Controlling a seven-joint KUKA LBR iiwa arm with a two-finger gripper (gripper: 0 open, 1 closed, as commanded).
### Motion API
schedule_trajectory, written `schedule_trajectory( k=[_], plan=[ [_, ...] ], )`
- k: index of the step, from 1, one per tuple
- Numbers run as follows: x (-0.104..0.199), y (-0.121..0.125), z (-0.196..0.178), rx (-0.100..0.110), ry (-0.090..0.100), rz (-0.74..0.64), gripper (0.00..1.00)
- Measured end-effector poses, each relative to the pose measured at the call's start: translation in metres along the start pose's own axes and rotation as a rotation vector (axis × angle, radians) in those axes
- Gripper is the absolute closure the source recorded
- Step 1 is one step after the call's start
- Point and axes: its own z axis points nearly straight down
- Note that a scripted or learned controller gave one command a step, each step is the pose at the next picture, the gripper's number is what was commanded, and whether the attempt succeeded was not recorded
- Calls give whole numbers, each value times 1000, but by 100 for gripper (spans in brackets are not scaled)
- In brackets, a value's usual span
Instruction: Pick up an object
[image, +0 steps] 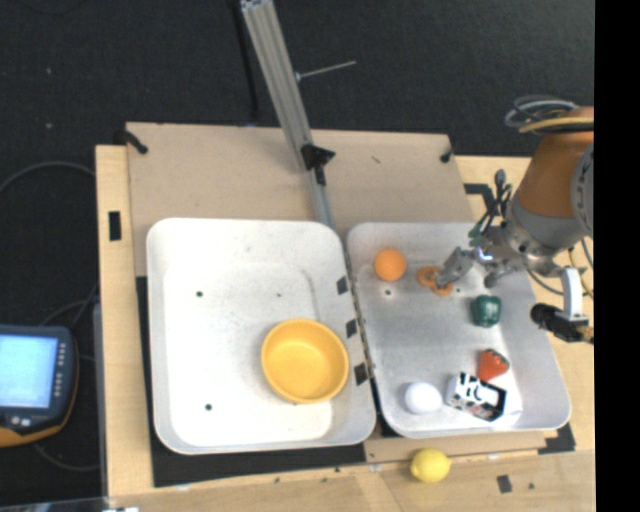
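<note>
Tool (447, 274) sits low in the right bin (400, 405), right at a small orange thing (432, 279); can't tell its grip.

Both bins are white: the left bin (200, 260) faintly speckled with dark marks, the right bin (420, 330) greyer across its floor. Bowl (304, 360): yellow throughout. Ball (390, 265): orange. Small piece (436, 279) by the gripper: orange. Round object (486, 310): dark green. Object (492, 364): red. Ball (422, 397): white. Item (478, 395): black and white patterned. Lemon (430, 465) on the bench: yellow. Bench (220, 180): tan. Arm (550, 190): orange band, grey below.
</note>
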Motion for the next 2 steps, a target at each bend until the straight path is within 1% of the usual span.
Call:
schedule_trajectory(
  k=[1, 2],
  plan=[
    [0, 2, -14, -8, 0, -1, 100],
    [-2, 10, -73, -6, 3, -4, 100]
  ],
)
